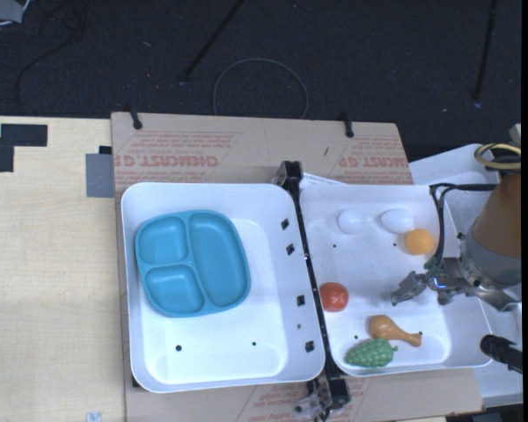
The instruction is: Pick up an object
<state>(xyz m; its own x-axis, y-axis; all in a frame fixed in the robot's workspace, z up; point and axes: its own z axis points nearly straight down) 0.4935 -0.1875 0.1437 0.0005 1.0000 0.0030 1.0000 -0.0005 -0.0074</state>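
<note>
As the arm (497,236) reached in from the right over the right bin (458,354), its claw (411,288) hung low above the bin floor with nothing visible between its fingers; whether they stood parted or closed could not be made out from above. Nearest to it lay the drumstick (393,329), just below and a little left of the claw in the frame, its long axis running left to right with a slight downward tilt, the fat end to the left and the thin bone end to the right. Touching or nearly touching the drumstick's lower side sat the green cluster (370,353), close to the bin's near wall. The tomato (333,296) rested farther left, near the divider, and the orange (418,241) lay above the claw, beside two white eggs (352,221). A short drop down-frame looked the likeliest reach. Over in the left bin (264,359) lay the blue tray (192,262), well apart from the arm.
</note>
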